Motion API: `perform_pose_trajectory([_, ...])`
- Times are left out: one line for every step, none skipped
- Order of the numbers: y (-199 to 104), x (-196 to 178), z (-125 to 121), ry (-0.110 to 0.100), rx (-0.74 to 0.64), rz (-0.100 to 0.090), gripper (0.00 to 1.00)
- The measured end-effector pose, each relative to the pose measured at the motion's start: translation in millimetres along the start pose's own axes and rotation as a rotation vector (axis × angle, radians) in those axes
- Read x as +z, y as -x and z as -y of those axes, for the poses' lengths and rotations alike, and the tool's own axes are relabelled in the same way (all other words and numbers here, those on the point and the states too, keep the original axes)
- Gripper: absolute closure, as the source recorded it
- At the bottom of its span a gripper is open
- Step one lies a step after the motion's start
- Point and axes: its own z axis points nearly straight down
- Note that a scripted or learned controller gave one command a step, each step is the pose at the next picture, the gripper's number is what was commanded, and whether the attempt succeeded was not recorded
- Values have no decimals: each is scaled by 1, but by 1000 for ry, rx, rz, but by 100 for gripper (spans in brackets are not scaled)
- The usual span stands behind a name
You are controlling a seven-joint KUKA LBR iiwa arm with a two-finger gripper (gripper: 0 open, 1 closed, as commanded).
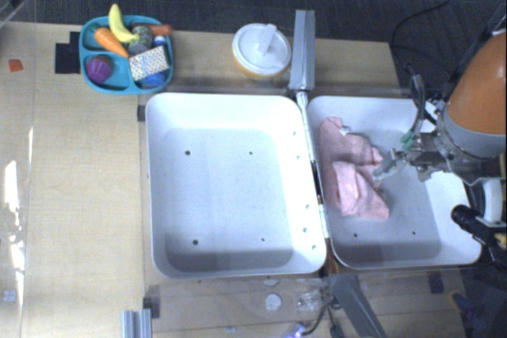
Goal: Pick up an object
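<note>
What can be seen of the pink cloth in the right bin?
The cloth is pale pink, soft-looking fabric, crumpled into a lumpy heap with folds, lying on the floor of the right bin toward its left wall. One end reaches up toward the bin's back left corner. The pincer sits at its right edge; whether it grips the fabric is unclear.

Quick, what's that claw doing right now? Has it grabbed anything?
Gripper: at the edge of the pink cloth in the right bin; open or closed cannot be told.
</note>
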Motion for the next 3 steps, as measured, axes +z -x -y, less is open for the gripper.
perform_pose_trajectory([-5, 118, -38, 12, -131, 2, 0])
perform_pose_trajectory([-59, 31, -85, 5, -13, 0, 0])
perform_pose_trajectory([-4, 125, -81, 7, -53, 2, 0])
